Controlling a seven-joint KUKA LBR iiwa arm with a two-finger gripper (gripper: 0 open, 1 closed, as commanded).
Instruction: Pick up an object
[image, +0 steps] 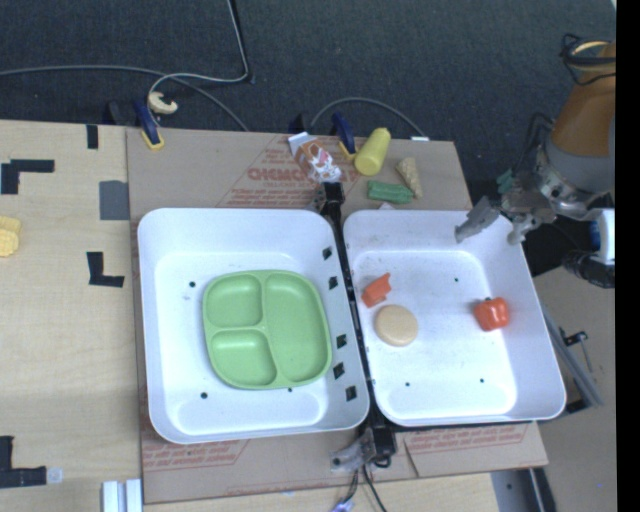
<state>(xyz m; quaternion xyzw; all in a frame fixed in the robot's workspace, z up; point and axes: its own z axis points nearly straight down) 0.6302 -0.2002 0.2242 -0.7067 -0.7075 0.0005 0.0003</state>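
Camera view: claw (495, 222), fingers spread, nothing between them, hangs over the right bin (530, 400) — cardboard sheet (250, 180) beyond, wooden bench (60, 330) far left, dark carpet (420, 50) behind.

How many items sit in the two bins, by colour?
Green: 1, divided plate, left bin
Orange-red: 2, small piece and pepper-like piece, right bin
Tan: 1, round piece, right bin
Total: 4
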